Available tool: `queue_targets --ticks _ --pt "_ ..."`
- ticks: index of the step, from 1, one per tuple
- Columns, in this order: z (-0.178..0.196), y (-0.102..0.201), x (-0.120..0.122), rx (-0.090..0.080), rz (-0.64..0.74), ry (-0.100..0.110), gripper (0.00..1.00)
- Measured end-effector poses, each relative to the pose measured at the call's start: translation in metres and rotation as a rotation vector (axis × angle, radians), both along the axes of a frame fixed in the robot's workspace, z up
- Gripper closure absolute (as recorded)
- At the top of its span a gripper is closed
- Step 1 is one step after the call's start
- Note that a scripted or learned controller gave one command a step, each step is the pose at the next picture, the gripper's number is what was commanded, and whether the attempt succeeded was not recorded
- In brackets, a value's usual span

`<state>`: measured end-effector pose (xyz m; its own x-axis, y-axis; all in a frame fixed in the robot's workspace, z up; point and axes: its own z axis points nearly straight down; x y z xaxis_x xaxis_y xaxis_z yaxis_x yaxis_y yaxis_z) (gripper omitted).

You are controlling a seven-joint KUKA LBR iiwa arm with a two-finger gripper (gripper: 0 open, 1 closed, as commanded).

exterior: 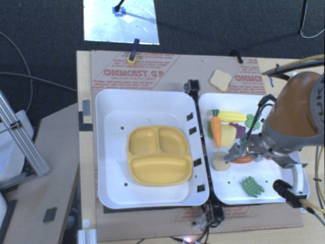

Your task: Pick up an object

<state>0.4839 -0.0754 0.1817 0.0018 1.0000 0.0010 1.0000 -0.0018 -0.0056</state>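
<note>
The gripper [232, 155] hangs low over the right bin [269, 197], near that bin's left side, and the arm [297, 113] comes in from the right. Whether the jaws are spread or pressed together I cannot tell, because they are small and dark against the toys. The nearest things are a round tan piece [220, 162], lying just beside the jaws on their left and lower side, and a red piece [244, 160] partly hidden under the wrist. The carrot [216, 128] lies a little farther up, its long axis running up and down the view, with the corn [231, 117] lying across above it. I judge the tan piece the likeliest target, since it needs only a short shift to the left.
</note>
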Motion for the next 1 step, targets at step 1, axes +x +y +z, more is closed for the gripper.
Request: queue_targets --ticks 1 --pt "-0.0198 -0.0148 0.0288 -0.002 0.002 -0.008 0.00"
